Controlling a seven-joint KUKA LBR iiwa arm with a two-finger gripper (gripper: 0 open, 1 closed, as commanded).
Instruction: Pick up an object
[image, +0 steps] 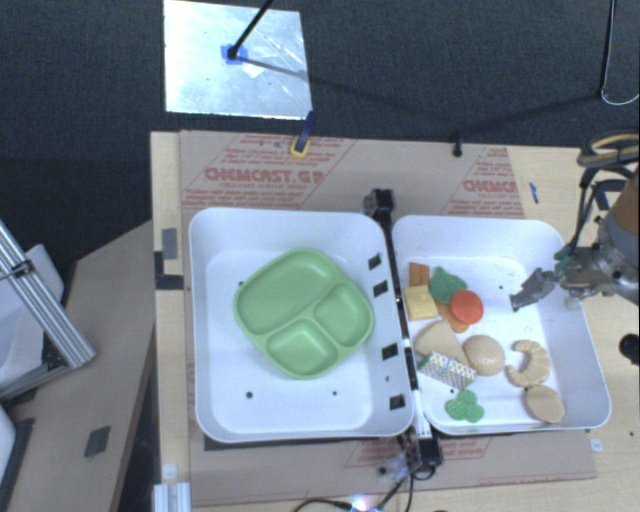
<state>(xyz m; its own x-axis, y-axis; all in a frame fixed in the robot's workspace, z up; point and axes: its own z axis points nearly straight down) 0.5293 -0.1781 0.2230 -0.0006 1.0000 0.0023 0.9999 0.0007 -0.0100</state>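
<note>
So from the overhead camera you've got the table (470, 175) with two white bins side by side. The left bin (215, 300) has a green divided plate (303, 313) sitting roughly in its middle, tilted a bit relative to the bin's edges. The right bin (575, 345) holds all the toy food, mostly bunched along its left edge and near edge: an orange cracker-looking piece (419, 274), a yellow cheese slice (420, 302), a green leafy bit (447, 284) and a red tomato (467, 306) touching each other, then a tan wedge (436, 340), a round bun (484, 354), a patterned wrapper thing (447, 372), a small green piece (463, 407) by the near edge, a croissant (529, 362) and another tan pastry (545, 403) toward the near right corner. The pincer (530, 291) comes in over the right edge of that bin, above bare bin floor, well apart from the food. Nothing sits between its fingers, and honestly I can't tell how wide they are.
</note>
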